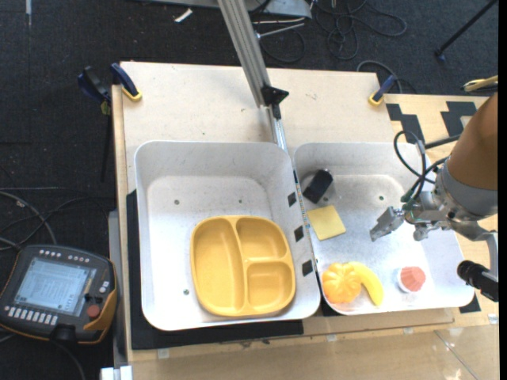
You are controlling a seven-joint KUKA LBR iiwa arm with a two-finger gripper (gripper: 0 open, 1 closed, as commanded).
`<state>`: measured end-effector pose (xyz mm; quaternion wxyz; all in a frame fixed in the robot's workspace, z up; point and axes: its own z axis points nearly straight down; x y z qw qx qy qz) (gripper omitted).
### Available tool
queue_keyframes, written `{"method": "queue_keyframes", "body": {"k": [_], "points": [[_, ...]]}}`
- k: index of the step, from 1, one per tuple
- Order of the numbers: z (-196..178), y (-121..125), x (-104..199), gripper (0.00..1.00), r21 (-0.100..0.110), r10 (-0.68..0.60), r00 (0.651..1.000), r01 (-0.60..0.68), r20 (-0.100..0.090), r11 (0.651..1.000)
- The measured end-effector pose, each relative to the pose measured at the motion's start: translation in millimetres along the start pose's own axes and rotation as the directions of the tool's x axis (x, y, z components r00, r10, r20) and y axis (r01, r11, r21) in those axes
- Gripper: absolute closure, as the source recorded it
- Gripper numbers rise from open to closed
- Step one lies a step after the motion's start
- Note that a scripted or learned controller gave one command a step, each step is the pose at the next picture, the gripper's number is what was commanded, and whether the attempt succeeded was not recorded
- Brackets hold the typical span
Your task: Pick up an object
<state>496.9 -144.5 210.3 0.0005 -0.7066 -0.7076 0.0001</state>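
- Two white bins sit side by side on the bench: left bin (158, 212), right bin (372, 182).
- Left bin holds a yellow divided tray (242, 265) with three compartments, lying flat toward the near right of that bin.
- Right bin holds five loose things: a black block (318, 184) at the far left, a flat yellow sponge (326, 222) just nearer than it, an orange pumpkin (341, 282) and a banana (369, 283) touching each other at the near edge, and a small red piece (412, 277) to their right.
- Arm (475, 165) enters from the right, over the right bin's right side.
- Claw (390, 222) hangs above the middle of the right bin, fingers pointing left and down; whether they are spread or closed cannot be told. Nothing shows between them.
- Sponge lies left of the claw tip, near but apart from it.
- Red piece lies nearer the camera than the claw, slightly to its right.
- Pumpkin and banana lie below-left of the claw in view, apart from it.
- Block is the farthest thing from the claw.
- Teach pendant (51, 291) rests off the bench at lower left.
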Motion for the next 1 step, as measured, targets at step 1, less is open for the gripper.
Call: {"method": "queue_keyframes", "body": {"k": [1], "points": [[-0.1,0.0,-0.1,0.00,0.000,0.000,1.000,0.000,0.000,1.000]]}}
